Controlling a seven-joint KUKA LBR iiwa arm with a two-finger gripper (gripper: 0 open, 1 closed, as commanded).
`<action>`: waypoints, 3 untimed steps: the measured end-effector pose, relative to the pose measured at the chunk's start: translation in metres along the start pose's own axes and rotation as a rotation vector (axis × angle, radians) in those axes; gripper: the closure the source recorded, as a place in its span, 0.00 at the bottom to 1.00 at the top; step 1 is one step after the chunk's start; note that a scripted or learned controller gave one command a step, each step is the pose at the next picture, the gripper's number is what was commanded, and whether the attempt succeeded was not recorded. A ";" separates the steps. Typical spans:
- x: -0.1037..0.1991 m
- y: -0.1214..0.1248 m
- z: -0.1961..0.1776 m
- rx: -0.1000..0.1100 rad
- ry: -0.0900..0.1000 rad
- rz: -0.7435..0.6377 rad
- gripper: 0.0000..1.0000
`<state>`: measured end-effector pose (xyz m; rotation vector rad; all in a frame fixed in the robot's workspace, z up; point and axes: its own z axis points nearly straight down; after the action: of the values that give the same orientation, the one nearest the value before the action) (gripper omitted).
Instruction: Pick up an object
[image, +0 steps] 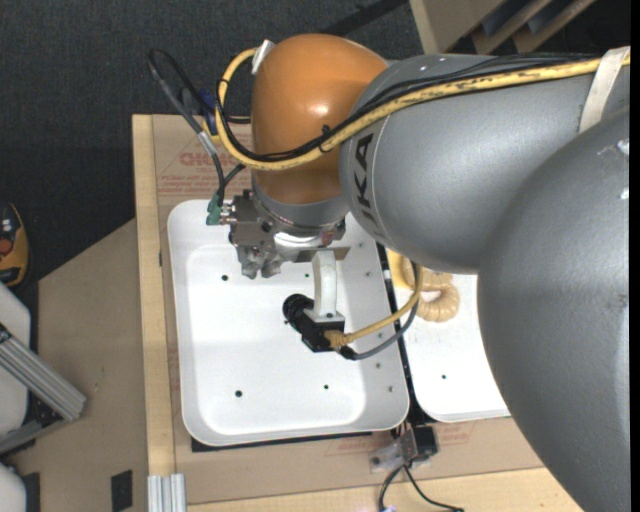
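The tool (258, 258) is seen low over the left bin (250, 385) (view's left), toward its far side, pointed down at the white floor. Its state can't be told: it is viewed from above, the gap is hidden by the wrist, so wide vs. narrow is left open. Nothing is seen held in it.

The floor around the tool is seen as bare white w/ only small dark dots (238, 393). No graspable item is made out there, though the patch right under the wrist is hidden. The pose is thus judged to be a probe at a spot w/o a visible target.

The only candidate seen for the task is a pale ring-like object (438, 300). It lies in the right bin (455, 385), close to the wall beside the left bin, and is partly covered by the arm (480, 160). It is apart from the tool, w/ both bin walls between them.

Both bins are set side by side on the desk (155, 330), presumably so either can be reached by one arm.

The task is judged not yet done, approx. at the approach stage. For a real pick, the tool would have to be raised clear of the rims, carried to the right bin and lowered across the ring's band. Risk: the object sits by the wall, so the rim could be struck.
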<state>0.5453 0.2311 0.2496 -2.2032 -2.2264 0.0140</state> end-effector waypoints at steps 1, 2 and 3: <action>-0.093 -0.012 -0.040 -0.011 -0.002 0.020 1.00; -0.023 0.010 -0.070 -0.019 0.003 0.003 1.00; -0.005 -0.054 -0.295 -0.032 0.011 0.004 1.00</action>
<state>0.4950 0.2256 0.5449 -2.2180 -2.2326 -0.0333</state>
